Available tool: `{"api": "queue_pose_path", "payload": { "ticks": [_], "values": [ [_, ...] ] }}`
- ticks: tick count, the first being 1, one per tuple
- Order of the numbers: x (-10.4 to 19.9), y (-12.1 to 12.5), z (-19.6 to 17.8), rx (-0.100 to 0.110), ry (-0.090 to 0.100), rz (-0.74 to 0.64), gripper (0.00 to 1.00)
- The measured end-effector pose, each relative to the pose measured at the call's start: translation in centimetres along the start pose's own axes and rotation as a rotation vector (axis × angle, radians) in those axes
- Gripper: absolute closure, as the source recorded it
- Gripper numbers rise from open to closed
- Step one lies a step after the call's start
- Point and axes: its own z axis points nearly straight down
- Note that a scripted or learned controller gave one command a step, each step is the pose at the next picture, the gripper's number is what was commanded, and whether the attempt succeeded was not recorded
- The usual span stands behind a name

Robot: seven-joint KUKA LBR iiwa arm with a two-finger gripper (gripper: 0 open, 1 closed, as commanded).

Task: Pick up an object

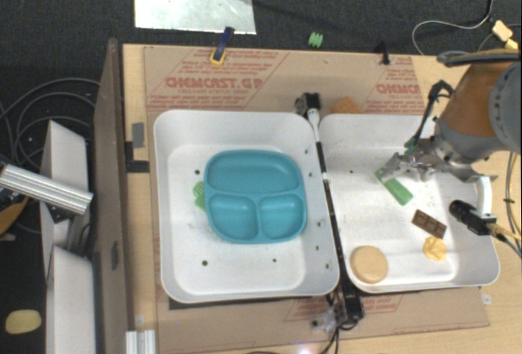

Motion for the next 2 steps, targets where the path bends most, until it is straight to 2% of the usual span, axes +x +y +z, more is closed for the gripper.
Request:
{"api": "queue_pose_path", "payload": {
  "ticks": [1, 2],
  "values": [
    [1.28, -1.51, 0.71, 0.009, 0.002, 0.004, 0.00],
    [0.35, -2.13, 0.65, 0.009, 0.001, 0.008, 0.00]
  ]
}}
